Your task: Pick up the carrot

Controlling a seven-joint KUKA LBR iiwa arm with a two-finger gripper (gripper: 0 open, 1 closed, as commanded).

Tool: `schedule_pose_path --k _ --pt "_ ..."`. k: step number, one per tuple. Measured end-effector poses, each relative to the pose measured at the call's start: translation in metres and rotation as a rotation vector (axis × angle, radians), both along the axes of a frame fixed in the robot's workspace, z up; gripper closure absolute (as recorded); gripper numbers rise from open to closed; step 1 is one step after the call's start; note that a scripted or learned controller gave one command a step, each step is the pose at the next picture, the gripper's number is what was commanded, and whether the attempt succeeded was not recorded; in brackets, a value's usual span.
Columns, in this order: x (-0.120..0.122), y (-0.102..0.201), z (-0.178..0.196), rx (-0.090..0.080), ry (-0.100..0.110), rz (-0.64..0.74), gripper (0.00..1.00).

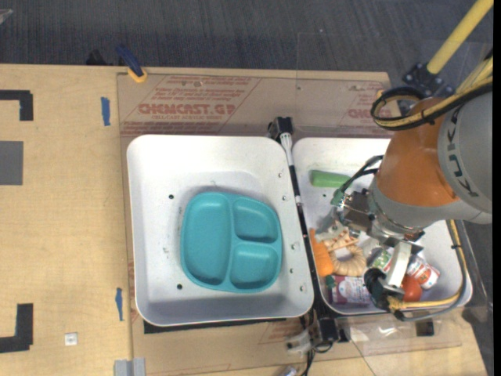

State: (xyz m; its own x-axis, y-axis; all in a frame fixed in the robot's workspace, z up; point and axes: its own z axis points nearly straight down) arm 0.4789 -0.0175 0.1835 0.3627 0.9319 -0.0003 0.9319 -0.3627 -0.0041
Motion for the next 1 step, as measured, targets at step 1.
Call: schedule_pose_path --k 1 --pt "0.0000 0.0000 0.0000 0.000 0.000 0.000 0.00"
